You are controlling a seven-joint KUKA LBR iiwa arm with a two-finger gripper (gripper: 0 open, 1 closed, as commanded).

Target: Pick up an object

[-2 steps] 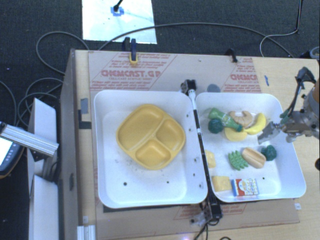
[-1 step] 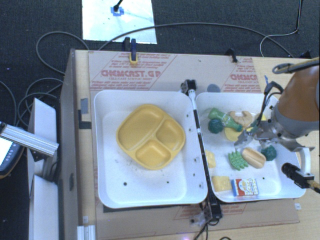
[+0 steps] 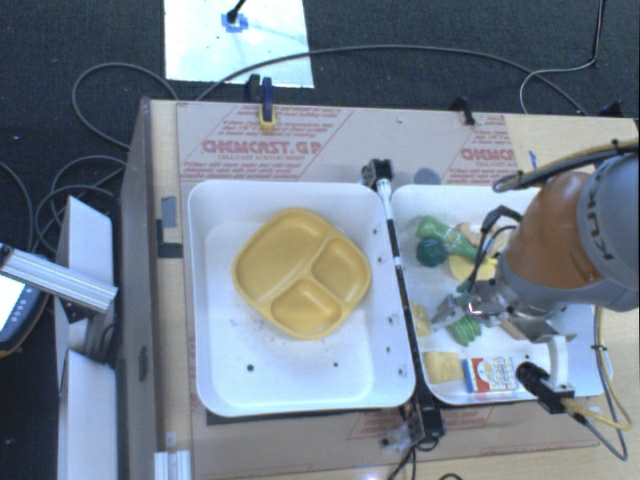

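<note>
Dark carpet floor [image 3: 80,28], black cables [image 3: 90,78] looping across it. White sheet [image 3: 235,28] taped down at far side. Brown board bench top [image 3: 300,143]. Metal rail [image 3: 60,278] at left.

A cluster of small objects lies in the right bin [image 3: 420,208]: a dark green round piece [image 3: 432,252] beside a light green one [image 3: 434,229], a yellow item [image 3: 467,266] just right of them, a green piece [image 3: 466,330] lower down, and a flat red-and-white packet [image 3: 492,373] near the front wall.
</note>
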